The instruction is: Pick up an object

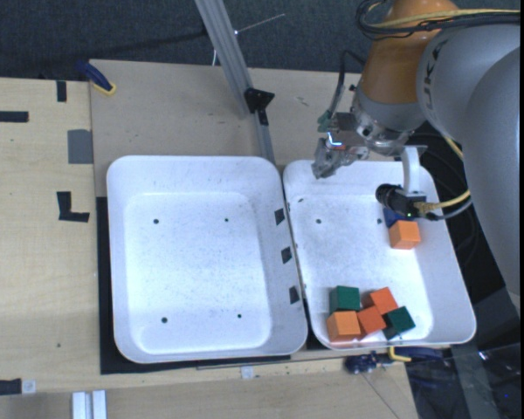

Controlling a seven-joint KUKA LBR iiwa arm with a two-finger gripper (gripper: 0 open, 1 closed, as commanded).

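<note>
My gripper hangs over the far left corner of the right bin, with no object visible under or in it. An orange block lies alone by the bin's right wall, well to the right of and nearer than the gripper. At the near edge of the same bin sits a tight cluster: a dark green block, an orange block, a second orange block, a red-orange block and another green block.
The left bin stands beside the right one, their rims touching. A slanted metal rod ends in a black clamp just behind the bins. A black cable fitting hangs off the arm above the lone orange block.
</note>
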